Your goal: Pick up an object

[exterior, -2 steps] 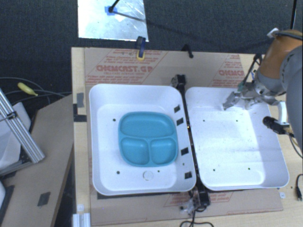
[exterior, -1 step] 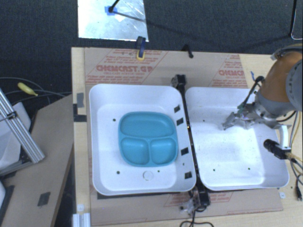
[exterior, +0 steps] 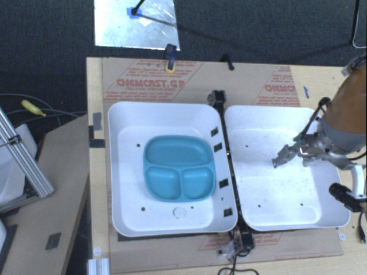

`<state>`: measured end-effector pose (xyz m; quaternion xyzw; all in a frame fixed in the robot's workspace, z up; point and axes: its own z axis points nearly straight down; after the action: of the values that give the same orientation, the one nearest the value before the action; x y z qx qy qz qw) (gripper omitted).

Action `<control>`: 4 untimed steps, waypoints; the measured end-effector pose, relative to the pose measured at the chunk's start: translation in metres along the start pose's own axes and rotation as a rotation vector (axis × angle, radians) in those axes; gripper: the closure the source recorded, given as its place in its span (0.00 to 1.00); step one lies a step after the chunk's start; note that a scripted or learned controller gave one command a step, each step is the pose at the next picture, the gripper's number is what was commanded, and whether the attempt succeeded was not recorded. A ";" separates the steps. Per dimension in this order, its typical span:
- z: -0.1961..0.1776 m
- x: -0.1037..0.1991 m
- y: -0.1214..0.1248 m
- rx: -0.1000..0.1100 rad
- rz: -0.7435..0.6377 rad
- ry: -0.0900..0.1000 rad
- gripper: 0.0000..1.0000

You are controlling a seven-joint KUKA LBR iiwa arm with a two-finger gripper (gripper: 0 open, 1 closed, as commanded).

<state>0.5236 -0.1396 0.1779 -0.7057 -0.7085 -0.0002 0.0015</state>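
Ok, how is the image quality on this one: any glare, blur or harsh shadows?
Camera view: even, soft lighting, no harsh shadows in either bin; the blue divided tray is sharp; the silvery sheet above the bench gives mild glare; the tool over the right bin looks slightly soft, and the arm is cropped at the right edge.

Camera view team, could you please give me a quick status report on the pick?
Gripper over right bin, nothing between its fingers. Blue divided plate sits flat in left bin, untouched. Black bin clips on the divider.
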 end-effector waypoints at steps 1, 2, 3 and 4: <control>-0.006 0.130 0.005 -0.004 -0.011 0.001 0.00; -0.044 0.156 -0.037 -0.002 -0.002 -0.001 0.00; -0.194 0.215 -0.035 -0.021 -0.008 0.004 0.00; -0.197 0.211 -0.035 -0.008 -0.005 -0.002 1.00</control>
<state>0.4878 0.0705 0.3750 -0.7038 -0.7104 -0.0025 -0.0020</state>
